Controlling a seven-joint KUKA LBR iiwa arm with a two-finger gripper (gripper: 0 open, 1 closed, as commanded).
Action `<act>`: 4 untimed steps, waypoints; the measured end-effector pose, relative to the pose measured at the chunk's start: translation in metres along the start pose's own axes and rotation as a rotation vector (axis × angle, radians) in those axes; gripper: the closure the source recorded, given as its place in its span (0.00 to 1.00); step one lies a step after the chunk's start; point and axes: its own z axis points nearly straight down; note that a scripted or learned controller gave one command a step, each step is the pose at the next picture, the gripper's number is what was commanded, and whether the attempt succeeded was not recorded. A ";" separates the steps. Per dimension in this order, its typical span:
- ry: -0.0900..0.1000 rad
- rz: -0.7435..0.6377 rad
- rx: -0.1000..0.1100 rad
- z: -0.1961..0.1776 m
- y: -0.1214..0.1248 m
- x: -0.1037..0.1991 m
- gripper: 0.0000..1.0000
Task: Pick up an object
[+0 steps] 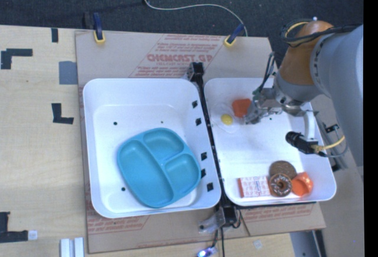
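Objects in the right bin (260, 149) number five as far as the camera view lets me count: one orange-red piece (240, 107), one small yellow ball (227, 120), one red-and-white printed packet (253, 186), one brown sprinkled doughnut-like round (280, 182) with a darker round edge just behind it, and one orange cup-like item (302, 185). The orange-red piece lies toward ten o'clock of that bin's floor, right beside the gripper (255, 114), with the yellow ball just below and left of it at about seven o'clock from it; whether the piece touches the gripper is not clear. It looks roughly squat, so no long axis or heading can be read from it. The packet lies flat at the bin's six o'clock edge with its long side running left to right, the doughnut touching its right end and the orange cup touching the doughnut at four o'clock. The gripper hangs under the grey arm (336, 72), which enters from three o'clock, its orange band (298, 61) above the wrist; I cannot tell how its tips are set or whether anything sits between them. The left bin (100, 108) holds one blue divided plate (158, 165) with three compartments, lying toward five o'clock of its floor. Two bins sit side by side on one cardboard sheet (171, 58).
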 end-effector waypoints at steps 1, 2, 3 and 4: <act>0.003 0.001 0.000 -0.061 -0.003 0.004 1.00; 0.003 0.000 -0.003 -0.117 0.004 0.013 1.00; 0.004 0.001 0.002 -0.124 0.004 0.014 1.00; 0.005 -0.003 0.003 -0.133 -0.005 0.061 1.00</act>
